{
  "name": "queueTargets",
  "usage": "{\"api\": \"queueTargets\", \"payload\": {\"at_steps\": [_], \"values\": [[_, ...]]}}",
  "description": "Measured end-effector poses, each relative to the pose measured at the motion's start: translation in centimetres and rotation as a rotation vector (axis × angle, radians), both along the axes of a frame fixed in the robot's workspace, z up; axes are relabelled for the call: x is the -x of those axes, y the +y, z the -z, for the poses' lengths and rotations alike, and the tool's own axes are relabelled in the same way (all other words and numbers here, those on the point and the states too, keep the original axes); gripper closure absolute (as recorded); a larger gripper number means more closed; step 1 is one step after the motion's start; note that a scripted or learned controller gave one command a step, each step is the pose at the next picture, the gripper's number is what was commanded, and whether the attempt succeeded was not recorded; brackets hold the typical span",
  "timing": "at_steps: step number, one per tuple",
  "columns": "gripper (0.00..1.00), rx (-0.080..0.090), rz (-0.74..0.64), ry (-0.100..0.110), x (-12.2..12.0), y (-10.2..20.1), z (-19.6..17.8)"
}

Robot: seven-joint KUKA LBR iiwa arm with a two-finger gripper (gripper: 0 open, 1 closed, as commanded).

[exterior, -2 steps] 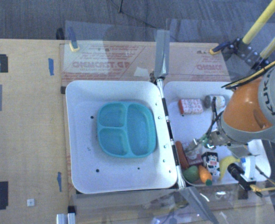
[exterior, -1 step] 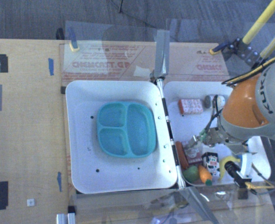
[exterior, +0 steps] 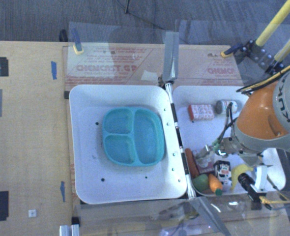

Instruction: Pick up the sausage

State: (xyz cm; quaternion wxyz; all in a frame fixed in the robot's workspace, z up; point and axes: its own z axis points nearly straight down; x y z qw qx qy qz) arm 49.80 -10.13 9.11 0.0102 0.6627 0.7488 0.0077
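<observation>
The sausage [exterior: 190,162] is a short reddish-brown stick lying along the left wall of the right bin [exterior: 204,95], near its front. My gripper [exterior: 205,156] hangs low in that bin just to the right of the sausage, close beside it. The grey arm with its orange band [exterior: 262,119] reaches in over the bin's right side. Nothing can be made out between the gripper and the sausage.
A green fruit [exterior: 201,182], an orange carrot [exterior: 214,184], a black-and-white toy [exterior: 224,171] and a yellow item [exterior: 240,170] crowd the right bin's front. A pink packet [exterior: 200,112] and a can [exterior: 223,105] lie at its back. The left bin [exterior: 86,107] holds a blue divided plate [exterior: 133,136].
</observation>
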Motion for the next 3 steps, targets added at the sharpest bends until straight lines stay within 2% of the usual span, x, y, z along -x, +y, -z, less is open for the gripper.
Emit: {"api": "queueTargets", "payload": {"at_steps": [1,2,3], "values": [[0.00,0.005,-0.042,0.000,1.00,0.47,0.01],[0.00,-0.004,0.031,0.005,1.13,0.35,0.08],[0.00,-0.003,0.076,0.006,1.24,0.54,0.10]]}}
